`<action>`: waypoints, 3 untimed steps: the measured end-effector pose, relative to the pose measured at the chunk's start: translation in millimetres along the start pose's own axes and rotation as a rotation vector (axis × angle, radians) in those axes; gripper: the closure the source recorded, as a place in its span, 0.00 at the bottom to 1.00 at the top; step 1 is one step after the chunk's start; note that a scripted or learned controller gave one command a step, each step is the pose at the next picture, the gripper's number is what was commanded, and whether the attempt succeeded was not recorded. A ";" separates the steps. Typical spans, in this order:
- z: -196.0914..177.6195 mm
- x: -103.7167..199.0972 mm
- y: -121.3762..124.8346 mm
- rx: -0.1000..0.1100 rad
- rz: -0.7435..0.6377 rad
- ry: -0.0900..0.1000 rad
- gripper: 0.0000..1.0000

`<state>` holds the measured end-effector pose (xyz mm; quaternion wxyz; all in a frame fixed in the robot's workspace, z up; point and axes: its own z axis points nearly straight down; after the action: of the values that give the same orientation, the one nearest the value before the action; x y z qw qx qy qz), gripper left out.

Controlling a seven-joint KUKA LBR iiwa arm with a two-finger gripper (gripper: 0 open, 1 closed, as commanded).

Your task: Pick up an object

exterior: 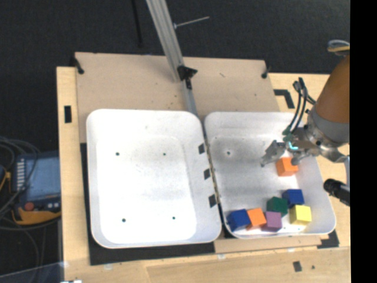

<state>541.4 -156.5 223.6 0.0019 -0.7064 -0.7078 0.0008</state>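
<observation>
One orange cube (287, 167), small with a shaded near face, sits toward the far right of the right bin (241, 140), directly beneath the gripper (285, 153), whose grasp I cannot tell. Both white bins rest on a pale wooden bench (135, 78) against dark floor. Near the bin's front edge cluster blue (238, 219), orange (257, 217), purple (273, 220), green (277, 205), another blue (293, 196) and yellow (301, 214) cubes, well apart from it.

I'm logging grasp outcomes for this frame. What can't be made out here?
- Claw: small and blurred, so its grip on the orange cube under it is unclear.
- Grey arm: cut off by the right edge.
- Purple cube: partly hidden behind its neighbours.
</observation>
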 end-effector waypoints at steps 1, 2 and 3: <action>-2.6 -0.1 1.0 -0.006 0.001 -0.001 0.00; 41.7 4.9 -0.9 0.000 0.005 -0.002 0.00; 100.6 -3.6 2.7 0.001 0.005 -0.003 0.00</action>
<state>543.7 -160.0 123.0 0.0014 -0.7080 -0.7062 0.0022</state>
